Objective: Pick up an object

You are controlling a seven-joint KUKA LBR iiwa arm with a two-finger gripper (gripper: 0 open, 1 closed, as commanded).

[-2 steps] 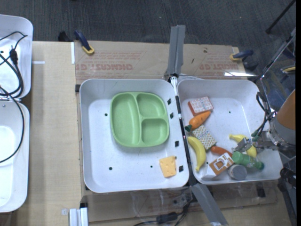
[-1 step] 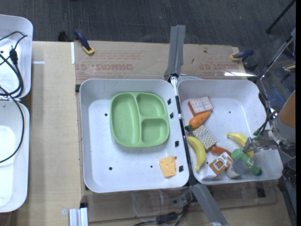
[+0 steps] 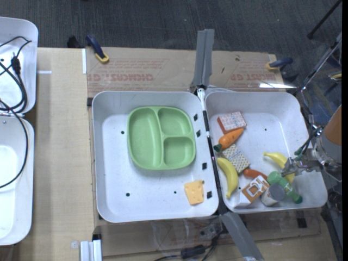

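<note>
The right bin (image 3: 272, 110) holds several toys. A pink block (image 3: 231, 121) lies at its back, with an orange carrot (image 3: 229, 138) and a patterned block (image 3: 236, 158) in front of it. A long banana (image 3: 228, 176) lies along the left wall. An orange-and-white box (image 3: 254, 189), a grey can (image 3: 270, 196) and a green bottle (image 3: 284, 185) crowd the front. A small banana (image 3: 277, 159) rests right of centre. My gripper (image 3: 302, 165) hangs low at the bin's right side, just right of the small banana and the green bottle. Nothing shows in its grasp.
The left bin (image 3: 109, 162) bears a green divided plate (image 3: 161, 137) and a yellow cheese wedge (image 3: 194, 192) near its front right corner. A metal divider (image 3: 204, 64) runs between the bins. Blue clamps (image 3: 97, 49) sit at the bench's back. White trays with cables (image 3: 13, 75) stand far left.
</note>
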